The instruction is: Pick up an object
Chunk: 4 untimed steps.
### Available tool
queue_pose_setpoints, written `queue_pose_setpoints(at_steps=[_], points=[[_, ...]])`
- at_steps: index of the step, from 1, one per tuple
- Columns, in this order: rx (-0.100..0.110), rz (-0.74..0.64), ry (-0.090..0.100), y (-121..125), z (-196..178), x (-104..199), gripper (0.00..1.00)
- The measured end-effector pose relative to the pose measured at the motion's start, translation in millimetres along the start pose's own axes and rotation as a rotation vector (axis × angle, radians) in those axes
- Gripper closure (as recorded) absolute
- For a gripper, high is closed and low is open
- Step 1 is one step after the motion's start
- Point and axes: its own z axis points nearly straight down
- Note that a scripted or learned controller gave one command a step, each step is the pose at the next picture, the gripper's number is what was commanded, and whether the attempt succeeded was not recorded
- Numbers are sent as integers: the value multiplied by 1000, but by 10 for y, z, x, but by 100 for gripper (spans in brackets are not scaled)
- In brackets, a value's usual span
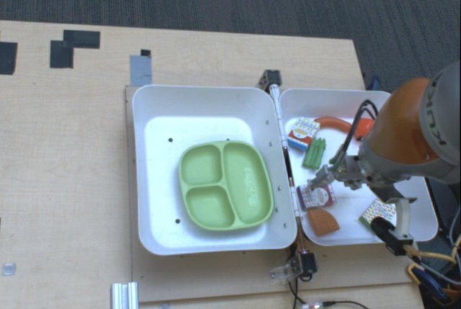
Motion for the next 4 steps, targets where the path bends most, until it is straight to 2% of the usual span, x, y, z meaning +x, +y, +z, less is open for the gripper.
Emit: queue_pose_setpoints(at_steps=[1, 2, 3, 4], points=[[-4, -3, 0, 18, -104, 6, 100], [-3, -2, 0, 17, -103, 6, 0], [13, 2, 2, -55, 234, 49, 0], [6, 0, 0, -28, 110, 40, 100]])
